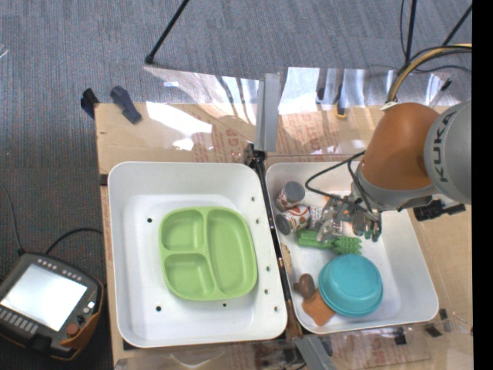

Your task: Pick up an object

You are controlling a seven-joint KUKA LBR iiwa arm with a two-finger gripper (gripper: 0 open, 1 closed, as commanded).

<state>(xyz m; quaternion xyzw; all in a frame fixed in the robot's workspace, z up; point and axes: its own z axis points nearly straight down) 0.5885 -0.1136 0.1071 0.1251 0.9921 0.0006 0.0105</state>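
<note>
We see our gripper (344,223) low in the right bin (408,253); whether it grips anything we cannot tell. Just beneath it lies a green toy (333,243), probably light, stiff plastic, best pinched across its narrow body. Beyond it sits a teal bowl (351,285), likely too wide to span.

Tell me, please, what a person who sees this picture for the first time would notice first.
The grey arm with its orange band reaches in from the right, its gripper low over a green toy in the right bin. A light green divided plate lies alone in the left bin, and a teal bowl sits near the right bin's front.
</note>
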